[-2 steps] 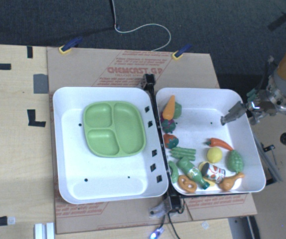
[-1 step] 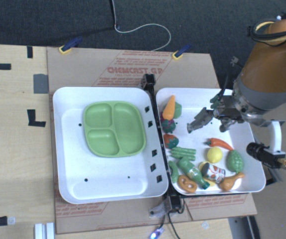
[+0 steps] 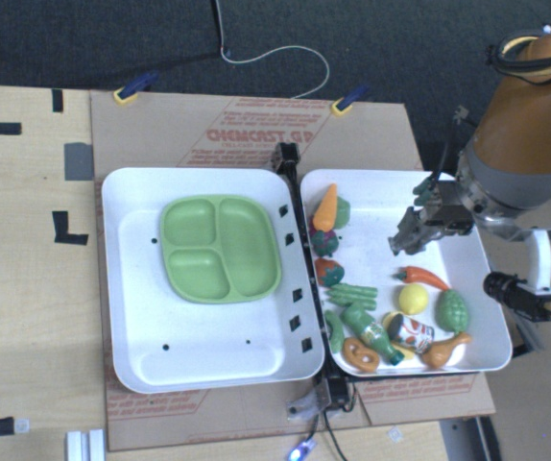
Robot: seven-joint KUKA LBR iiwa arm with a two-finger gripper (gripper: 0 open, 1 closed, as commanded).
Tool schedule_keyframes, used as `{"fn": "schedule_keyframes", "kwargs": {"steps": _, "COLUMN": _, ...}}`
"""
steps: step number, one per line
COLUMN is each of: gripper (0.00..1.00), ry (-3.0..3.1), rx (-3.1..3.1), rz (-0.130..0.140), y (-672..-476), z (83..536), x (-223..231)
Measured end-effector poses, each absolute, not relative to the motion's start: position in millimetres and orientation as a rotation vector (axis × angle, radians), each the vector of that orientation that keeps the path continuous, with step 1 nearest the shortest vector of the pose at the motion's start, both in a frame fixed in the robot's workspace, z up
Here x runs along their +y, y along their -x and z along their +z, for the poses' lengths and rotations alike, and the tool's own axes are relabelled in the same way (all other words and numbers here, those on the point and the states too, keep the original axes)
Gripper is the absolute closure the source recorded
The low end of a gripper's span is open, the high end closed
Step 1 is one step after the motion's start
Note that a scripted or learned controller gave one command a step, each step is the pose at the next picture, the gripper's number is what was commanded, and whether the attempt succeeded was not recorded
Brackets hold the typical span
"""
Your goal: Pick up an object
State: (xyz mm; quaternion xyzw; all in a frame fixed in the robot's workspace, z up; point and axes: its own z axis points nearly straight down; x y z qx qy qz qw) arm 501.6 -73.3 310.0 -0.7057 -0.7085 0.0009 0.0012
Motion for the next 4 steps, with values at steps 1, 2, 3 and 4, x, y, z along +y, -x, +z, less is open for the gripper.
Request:
{"fn": "schedule_keyframes", "kwargs": {"steps": 1, "gripper": 1.00, "ry": 2.218, "rx": -2.238, "rz": -0.017, "y": -496.3, "z": 441.4, "x": -24.6}}
{"fn": "schedule_keyframes", "kwargs": {"steps": 2, "gripper": 1.00, "ry": 2.214, "rx": -2.229, "rz": -0.001, "y": -483.5, "z": 444.3, "x": 23.4}}
{"fn": "schedule_keyframes", "kwargs": {"steps": 3, "gripper": 1.00, "ry": 2.220, "rx": -2.233, "rz": -0.014, "y": -519.9, "z": 540.1, "x": 64.2}}
{"fn": "schedule_keyframes", "kwargs": {"steps": 4, "gripper": 1.00, "ry": 2.214, "rx": -2.228, "rz": 0.001, "y": -526.9, "z": 534.0, "x": 112.0}}
